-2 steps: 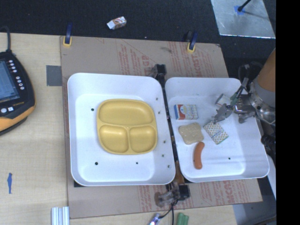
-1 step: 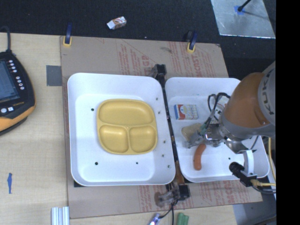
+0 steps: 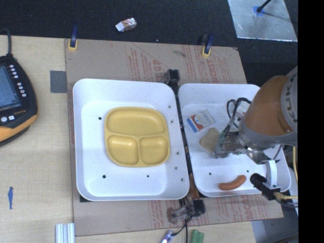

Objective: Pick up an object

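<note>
Reaching in from the right, the grey arm point(image 3: 268, 118) with its orange band bends down over the right bin point(image 3: 202, 184), its wrist pointing toward the bin's middle. The gripper point(image 3: 221, 147) sits low among dark cables, right against a tan, lumpy object point(image 3: 208, 139); whether it is clamped or spread I cannot tell from here, as the wrist and wiring crowd it.

That tan piece looks soft and dull, irregular in outline. Just beside it, toward the far left of the same bin, lies a small flat packet point(image 3: 201, 120), glossy, white with red and blue print. Near the bin's front edge lies a sausage point(image 3: 232, 183), smooth, orange-brown and gently curved, apart from the gripper.

The left bin point(image 3: 91, 184) is shallow, white plastic with rounded corners. A yellow tray point(image 3: 136, 135) rests in its middle, matte, with one long compartment and two smaller ones. Both bins sit on brown cardboard point(image 3: 126, 59).
</note>
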{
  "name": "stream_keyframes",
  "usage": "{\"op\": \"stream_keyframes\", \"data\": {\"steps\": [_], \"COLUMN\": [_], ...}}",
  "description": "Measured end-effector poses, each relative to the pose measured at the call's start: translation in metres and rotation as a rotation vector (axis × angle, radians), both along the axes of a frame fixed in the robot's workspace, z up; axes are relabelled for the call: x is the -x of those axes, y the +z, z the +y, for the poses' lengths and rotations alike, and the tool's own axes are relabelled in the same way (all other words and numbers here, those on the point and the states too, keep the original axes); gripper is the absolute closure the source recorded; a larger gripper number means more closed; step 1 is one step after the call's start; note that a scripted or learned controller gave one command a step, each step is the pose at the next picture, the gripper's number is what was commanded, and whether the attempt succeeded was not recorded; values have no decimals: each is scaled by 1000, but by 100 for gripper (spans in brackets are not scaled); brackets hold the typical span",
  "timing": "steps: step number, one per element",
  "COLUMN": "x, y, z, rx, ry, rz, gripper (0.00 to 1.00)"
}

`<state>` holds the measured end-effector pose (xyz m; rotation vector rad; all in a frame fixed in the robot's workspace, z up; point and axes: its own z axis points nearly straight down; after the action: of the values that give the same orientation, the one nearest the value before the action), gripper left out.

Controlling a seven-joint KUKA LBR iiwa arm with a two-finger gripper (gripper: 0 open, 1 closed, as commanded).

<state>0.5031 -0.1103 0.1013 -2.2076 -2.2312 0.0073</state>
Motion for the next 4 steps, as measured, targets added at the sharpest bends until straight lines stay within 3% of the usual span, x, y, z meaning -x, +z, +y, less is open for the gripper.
{"op": "stream_keyframes", "data": {"steps": [1, 2, 3, 4], "x": [7, 7, -27, -27], "y": [83, 83, -7, 3], "z": [-42, -41, 7, 5], "rx": [-1, -1, 0, 2], "ry": [-8, -7, -3, -2], "rz": [-5, -4, -8, -6], "gripper": [100, 0, 0, 100]}}
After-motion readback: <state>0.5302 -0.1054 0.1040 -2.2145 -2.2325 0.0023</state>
